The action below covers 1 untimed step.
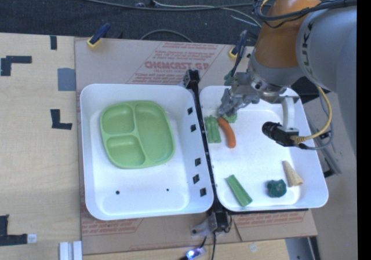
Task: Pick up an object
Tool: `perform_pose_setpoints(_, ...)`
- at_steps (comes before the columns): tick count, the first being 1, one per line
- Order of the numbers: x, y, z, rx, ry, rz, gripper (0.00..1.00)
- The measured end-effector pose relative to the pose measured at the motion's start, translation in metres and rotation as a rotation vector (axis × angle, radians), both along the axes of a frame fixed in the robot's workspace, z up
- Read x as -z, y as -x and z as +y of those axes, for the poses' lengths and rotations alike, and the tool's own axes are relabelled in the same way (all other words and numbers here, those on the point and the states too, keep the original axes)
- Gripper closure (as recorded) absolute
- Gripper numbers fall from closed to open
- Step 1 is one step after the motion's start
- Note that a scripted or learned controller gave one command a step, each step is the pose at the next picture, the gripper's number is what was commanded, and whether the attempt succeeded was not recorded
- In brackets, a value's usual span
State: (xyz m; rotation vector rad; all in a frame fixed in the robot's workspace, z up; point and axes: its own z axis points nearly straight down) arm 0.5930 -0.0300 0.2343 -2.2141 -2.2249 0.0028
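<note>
Because my own wrist covers it, I cannot tell how my hand (231, 108) is set. Two white bins (95, 154) sit mid-frame on the surface (35, 160): the left holds one green tray (137, 134); the right holds two green sticks (238, 190), one orange carrot (227, 131) just below my hand, one cone (292, 173), one dark green lump (276, 188).

A divided plate (137, 134) lies in the left bin (93, 189).

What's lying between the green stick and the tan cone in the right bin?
A dark green lumpy object sits between green stick and tan cone, in the camera view.
</note>
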Motion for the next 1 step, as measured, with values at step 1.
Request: perform_pose_setpoints(1, -0.0060, 0.0079, 0.0496, -0.002, -0.001, -0.001, 1.00)
